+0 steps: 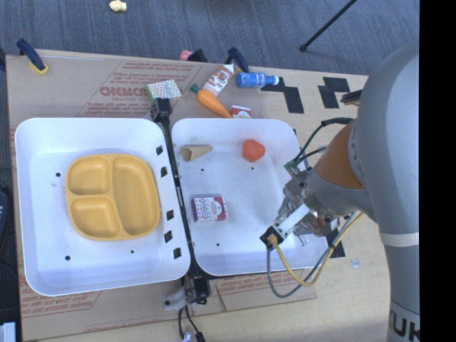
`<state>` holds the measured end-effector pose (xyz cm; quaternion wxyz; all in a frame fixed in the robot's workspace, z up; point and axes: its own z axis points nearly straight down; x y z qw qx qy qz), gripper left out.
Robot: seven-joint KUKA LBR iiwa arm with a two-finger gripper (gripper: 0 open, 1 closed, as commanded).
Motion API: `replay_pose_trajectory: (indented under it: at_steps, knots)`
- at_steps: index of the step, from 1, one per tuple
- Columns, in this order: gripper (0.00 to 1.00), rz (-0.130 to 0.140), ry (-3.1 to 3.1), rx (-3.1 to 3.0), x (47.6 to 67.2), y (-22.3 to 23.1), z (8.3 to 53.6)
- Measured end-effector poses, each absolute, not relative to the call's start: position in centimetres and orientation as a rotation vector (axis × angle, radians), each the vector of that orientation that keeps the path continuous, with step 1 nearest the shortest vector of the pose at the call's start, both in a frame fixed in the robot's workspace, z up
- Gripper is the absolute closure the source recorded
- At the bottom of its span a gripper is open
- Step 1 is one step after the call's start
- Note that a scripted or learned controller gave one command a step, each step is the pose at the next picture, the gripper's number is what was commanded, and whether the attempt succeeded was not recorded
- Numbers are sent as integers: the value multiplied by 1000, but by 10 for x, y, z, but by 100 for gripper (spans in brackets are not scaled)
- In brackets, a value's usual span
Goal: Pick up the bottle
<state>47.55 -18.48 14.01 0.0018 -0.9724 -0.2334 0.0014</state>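
Observation:
Two bottle-like things lie on the cardboard behind the right bin (214, 266). One is a small white bottle (219, 79) with an orange label, lying at a slant. The other is a blue bottle (254, 80) on its side just to its right. My gripper (293, 212) hangs low over the right bin's right side, well in front of both bottles and apart from them. The wrist and arm cover most of it. Nothing shows between its fingertips.
The right bin holds a tan cone (196, 151), a red round fruit (253, 149) and a small red-and-white packet (209, 208). A yellow divided plate (112, 195) lies in the left bin (28, 191). An orange carrot (213, 103) and a checkered block (163, 90) lie near the bottles.

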Motion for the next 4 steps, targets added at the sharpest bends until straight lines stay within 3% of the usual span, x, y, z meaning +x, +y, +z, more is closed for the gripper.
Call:
replay_pose_trajectory:
  at_steps: [1, 2, 3, 4]
  knots:
    - [100, 4, -435, -3107, 476, -172, 215]
    - [100, 7, -589, -3079, 476, -116, 212]
    - [100, 7, -825, -3025, 475, -143, 191]
    - [100, 9, -382, -3111, 475, -186, 134]
